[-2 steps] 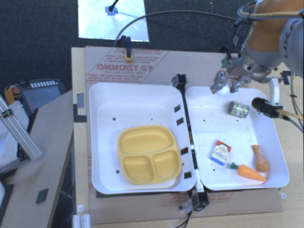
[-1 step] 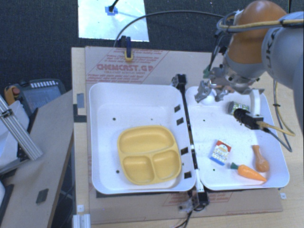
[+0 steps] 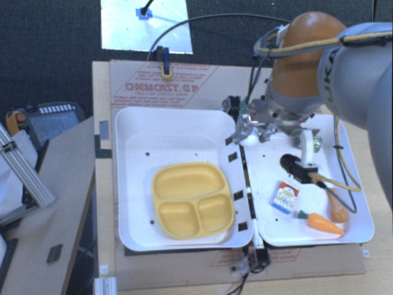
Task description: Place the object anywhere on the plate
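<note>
With the hand [image 3: 255, 131] hovering at the bins' shared wall in the upper middle, its grip impossible to tell, picking seems the step in hand: reach lower right for the carrot [image 3: 320, 224], then carry it left to the yellow plate [image 3: 192, 199].

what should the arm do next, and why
Probably swing the tool toward the carrot and descend. The tool sits at the right bin's top left, the carrot lies near its front, and the yellow plate in the left bin bears nothing.

Yellow 3-compartment plate [image 3: 193, 200] flat in left bin, nothing on it.
</note>
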Controlling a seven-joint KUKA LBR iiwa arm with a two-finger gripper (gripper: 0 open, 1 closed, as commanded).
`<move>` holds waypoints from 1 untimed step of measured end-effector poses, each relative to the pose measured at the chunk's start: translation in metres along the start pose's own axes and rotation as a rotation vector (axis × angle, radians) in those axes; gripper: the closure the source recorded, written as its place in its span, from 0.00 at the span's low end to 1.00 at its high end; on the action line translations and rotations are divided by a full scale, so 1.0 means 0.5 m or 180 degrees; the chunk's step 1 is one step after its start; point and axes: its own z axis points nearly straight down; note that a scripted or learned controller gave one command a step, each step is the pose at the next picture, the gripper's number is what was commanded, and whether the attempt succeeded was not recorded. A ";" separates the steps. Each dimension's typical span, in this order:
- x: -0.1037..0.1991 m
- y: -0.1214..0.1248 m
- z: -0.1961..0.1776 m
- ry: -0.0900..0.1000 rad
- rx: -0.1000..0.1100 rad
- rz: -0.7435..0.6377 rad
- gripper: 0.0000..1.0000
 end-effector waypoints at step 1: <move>0.084 -0.046 -0.006 0.0000 -0.0001 0.0000 1.00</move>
